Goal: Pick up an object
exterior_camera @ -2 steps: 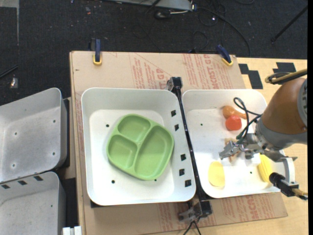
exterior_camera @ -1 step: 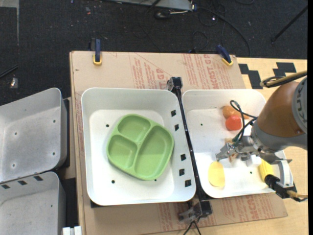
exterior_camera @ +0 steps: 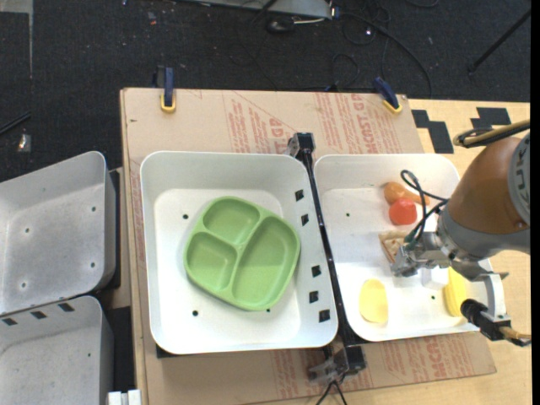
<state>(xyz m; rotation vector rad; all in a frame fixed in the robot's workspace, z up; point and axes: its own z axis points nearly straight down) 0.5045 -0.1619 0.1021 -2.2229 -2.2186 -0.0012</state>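
Hovering low in the right bin (exterior_camera: 354, 175), the hand (exterior_camera: 411, 260) sits beside a tan object (exterior_camera: 391, 245); finger state cannot be told. Object likely light and stiff; grip across its narrow sides.

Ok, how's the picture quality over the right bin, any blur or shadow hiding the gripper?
Camera view: even, soft light with no harsh glare on the right bin; the gripper looks blurry and sits under the arm, so its detail is unclear; the green plate is sharp.

The arm (exterior_camera: 498, 201) runs off the right edge. It covers part of the yellow object (exterior_camera: 456, 292) and the brown item (exterior_camera: 393, 246).
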